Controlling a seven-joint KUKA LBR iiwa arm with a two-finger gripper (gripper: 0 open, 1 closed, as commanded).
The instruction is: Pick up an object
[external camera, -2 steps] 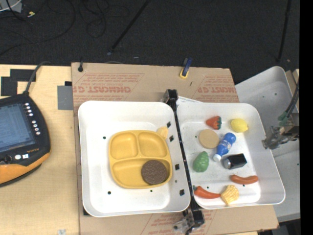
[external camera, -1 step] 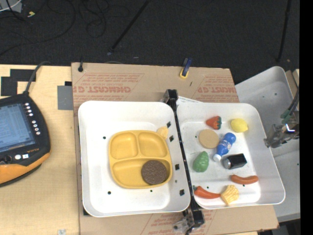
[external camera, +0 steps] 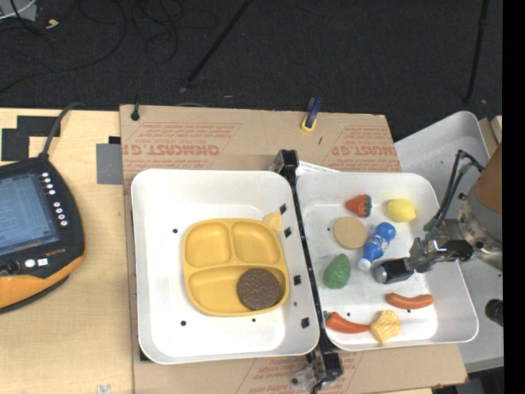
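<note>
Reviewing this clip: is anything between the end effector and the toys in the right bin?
Nothing visible blocks it. The end effector sits low at the right bin, its tip at a dark cylinder. The sausage lies just below, the blue bottle just left, both within open approach.

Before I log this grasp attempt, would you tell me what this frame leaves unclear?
- Pincer: camera view; too small and dark against the black cylinder to judge contact.
- Arm: cut off by the right edge.
- Pale yellow piece: partly hidden behind the yellow tray; unidentifiable.
- Tablet: cropped at left, screen unreadable.
</note>
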